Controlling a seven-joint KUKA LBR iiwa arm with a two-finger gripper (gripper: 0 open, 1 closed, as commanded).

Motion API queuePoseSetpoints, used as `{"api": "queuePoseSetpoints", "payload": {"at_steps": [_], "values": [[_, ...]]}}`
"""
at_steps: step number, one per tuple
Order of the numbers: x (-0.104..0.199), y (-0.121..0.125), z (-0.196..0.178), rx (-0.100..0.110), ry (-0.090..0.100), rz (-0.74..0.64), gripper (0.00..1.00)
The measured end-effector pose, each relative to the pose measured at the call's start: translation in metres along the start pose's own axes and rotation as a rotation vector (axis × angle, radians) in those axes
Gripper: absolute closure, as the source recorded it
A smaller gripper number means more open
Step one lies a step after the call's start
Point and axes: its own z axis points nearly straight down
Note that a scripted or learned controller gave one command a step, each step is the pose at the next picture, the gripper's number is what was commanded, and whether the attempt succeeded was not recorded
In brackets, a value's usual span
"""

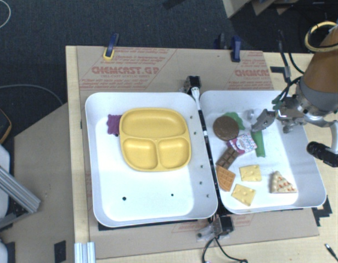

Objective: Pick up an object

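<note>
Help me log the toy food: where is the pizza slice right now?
The pizza slice lies in the right bin, near its front right corner, just right of the two cheese pieces.

Bins: left bin (103,147) and right bin (306,169) smooth white plastic, slight sheen. Divided yellow tray (155,137) glossy plastic. Desk (158,67) covered in matt brown printed paper. End effector (263,120) dull grey metal. Floor (48,15) dark, rough carpet.

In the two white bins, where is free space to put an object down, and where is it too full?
Left bin: bare floor in front of the yellow tray, towards the near rim. Right bin: a bare strip by its right wall, past the pizza slice. Crowded: the right bin's left half, around the brown disc and cheese pieces.
</note>
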Motion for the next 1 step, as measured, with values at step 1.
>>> {"api": "queuePoseSetpoints", "payload": {"at_steps": [1], "values": [[-0.0007, -0.0017, 0.0637, -0.001, 0.0, 0.0, 0.0]]}}
